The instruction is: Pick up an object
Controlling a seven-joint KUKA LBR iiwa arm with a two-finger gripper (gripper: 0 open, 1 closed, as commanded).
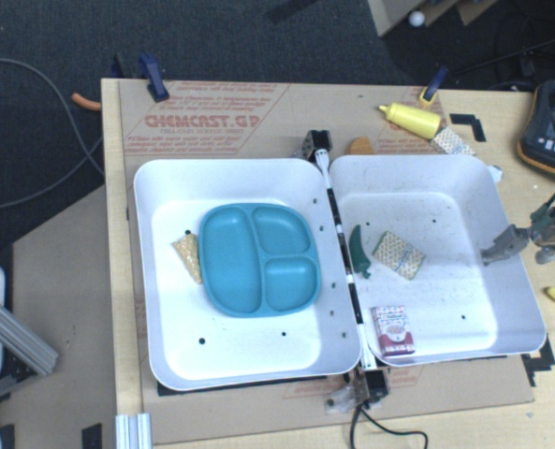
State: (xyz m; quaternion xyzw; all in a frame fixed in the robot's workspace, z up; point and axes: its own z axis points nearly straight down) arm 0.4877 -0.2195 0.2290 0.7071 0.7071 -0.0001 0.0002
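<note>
In the right bin [464,293] lie a dark green pod-shaped object [357,251] near the left wall, a tan patterned packet [397,254] just right of it, and a small red and white box [393,331] at the front left corner. My gripper [513,240] hangs over this bin's right rim, well to the right of all three, with nothing seen in it. The left bin [165,195] holds a blue divided plate [259,257] with a tan patterned piece [188,254] against its left edge.
A yellow bottle [411,118] and a small brown item [359,145] lie on the bench behind the right bin. Blue clamps [153,76] [433,83] grip the board's back edge. A black latch [316,142] sits between the bins at the back.
</note>
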